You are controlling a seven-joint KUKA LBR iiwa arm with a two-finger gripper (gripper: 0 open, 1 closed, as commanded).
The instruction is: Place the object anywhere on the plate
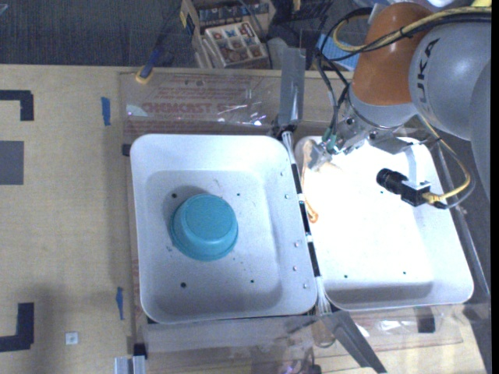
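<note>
The plate [204, 225] is a round teal-blue dish, seen from above, with a paler flat centre and a darker rim; it looks like it may sit upside down, though that is hard to tell. It lies in the left bin [156, 158], a little left of that bin's middle, apart from every wall.

The gripper [326, 148] hangs over the far left corner of the right bin [437, 283], close to the divide between the two bins. Glare from the bright white floor washes out its tip, so I cannot tell how it is set or whether anything is in it. A pale, blurred shape shows just at the tip, too faint to identify.

A black part [394, 182] with a yellow cable juts from the arm [437, 49] over the right bin. A thin orange cord [309, 209] lies along the right bin's left wall.
</note>
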